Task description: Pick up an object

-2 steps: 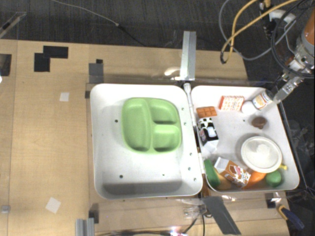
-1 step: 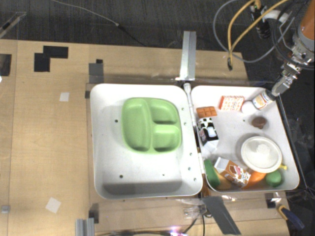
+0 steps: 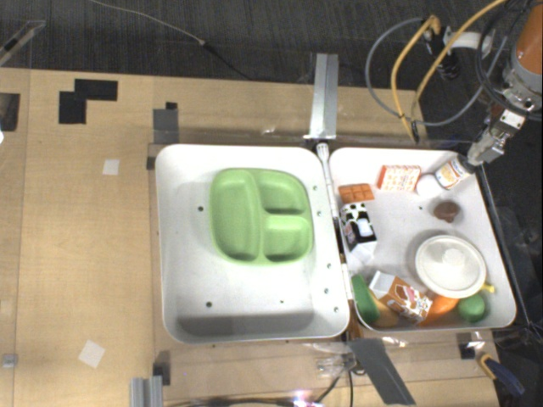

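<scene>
Objects are all packed in the right bin [image 3: 501, 253], green tray [image 3: 259, 214] alone in the left bin [image 3: 170, 253]. Hand [image 3: 488, 149] hovers at the right bin's far corner by a small jar [image 3: 450, 174]; grip state, can't tell. Risk: clipping the rim.

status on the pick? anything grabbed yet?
Done: nothing looks picked yet. The green tray sits alone in the left bin; the white bowl, orange box and brown lump all lie in the right bin.
In hand: the gripper hovers by the right bin's far right corner, near a small jar.
Left: descend, grasp, lift.
</scene>
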`<state>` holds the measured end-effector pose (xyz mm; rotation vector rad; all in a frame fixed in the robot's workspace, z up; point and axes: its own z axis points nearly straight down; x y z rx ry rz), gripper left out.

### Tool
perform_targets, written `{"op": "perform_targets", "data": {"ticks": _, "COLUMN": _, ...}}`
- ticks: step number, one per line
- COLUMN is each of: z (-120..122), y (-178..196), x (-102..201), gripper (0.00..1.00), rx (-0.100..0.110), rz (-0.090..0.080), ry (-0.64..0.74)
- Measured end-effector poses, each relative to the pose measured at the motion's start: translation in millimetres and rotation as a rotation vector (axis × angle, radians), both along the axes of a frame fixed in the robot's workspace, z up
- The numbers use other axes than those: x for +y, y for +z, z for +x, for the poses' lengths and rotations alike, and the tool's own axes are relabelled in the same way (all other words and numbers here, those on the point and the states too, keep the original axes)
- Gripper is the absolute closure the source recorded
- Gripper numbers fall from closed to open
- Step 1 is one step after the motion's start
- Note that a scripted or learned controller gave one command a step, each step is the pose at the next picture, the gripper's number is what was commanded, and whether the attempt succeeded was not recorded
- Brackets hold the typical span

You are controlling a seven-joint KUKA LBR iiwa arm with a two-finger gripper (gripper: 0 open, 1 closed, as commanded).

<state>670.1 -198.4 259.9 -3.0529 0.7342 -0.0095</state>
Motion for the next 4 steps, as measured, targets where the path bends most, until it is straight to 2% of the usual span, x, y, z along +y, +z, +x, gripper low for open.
{"op": "perform_targets", "data": {"ticks": 1, "z": 0.0, "y": 8.4, "x": -5.6, "gripper": 1.00, "rx": 0.000, "rz": -0.002, "ry": 0.226}}
{"op": "perform_targets", "data": {"ticks": 3, "z": -0.3, "y": -15.4, "x": -4.9, "gripper": 1.00, "rx": 0.004, "rz": -0.001, "ry": 0.278}}
{"op": "perform_targets", "data": {"ticks": 4, "z": -54.8, "y": -54.3, "x": -7.3, "gripper": 1.00, "rx": 0.006, "rz": 0.002, "ry": 0.273}}
